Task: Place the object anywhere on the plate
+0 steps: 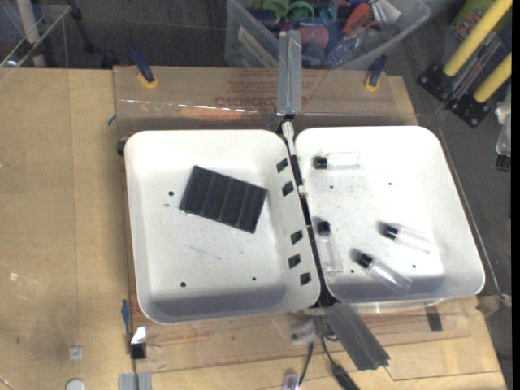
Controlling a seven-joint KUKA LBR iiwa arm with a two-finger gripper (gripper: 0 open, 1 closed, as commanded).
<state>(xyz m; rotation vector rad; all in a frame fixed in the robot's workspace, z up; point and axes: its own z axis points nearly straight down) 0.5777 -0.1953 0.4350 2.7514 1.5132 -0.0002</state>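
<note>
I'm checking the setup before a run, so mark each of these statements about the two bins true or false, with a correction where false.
1. A dark ribbed plate lies in the left bin. True.
2. Four clear vials with black caps lie in the right bin. True.
3. One vial already rests on the plate. False: all are in the right bin.
4. The plate touches the divider between the bins. False: it lies apart from it.
5. One vial lies close along the divider. True.

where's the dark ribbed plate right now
The dark ribbed rectangular plate lies tilted in the left white bin, upper middle, well apart from the clear vials in the right white bin.
</note>
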